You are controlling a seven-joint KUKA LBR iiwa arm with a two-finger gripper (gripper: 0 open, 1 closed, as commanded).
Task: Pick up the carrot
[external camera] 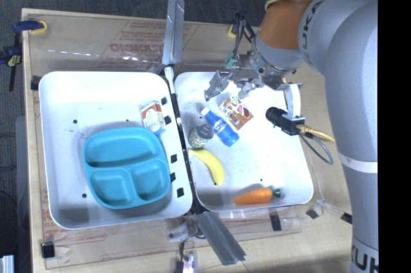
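Carrot [254, 196]: beside banana [210, 164]. Gripper [226, 87] spread, holding nothing (well off); should descend straddling its middle.

The gripper [225, 87] hangs over the right bin's [302, 156] far side, a blue bottle [221, 127] just below its jaws, the carrot [255, 196] well beyond.

A thick grey arm [350, 72] with an orange band [289, 5], black cables and a metal wrist
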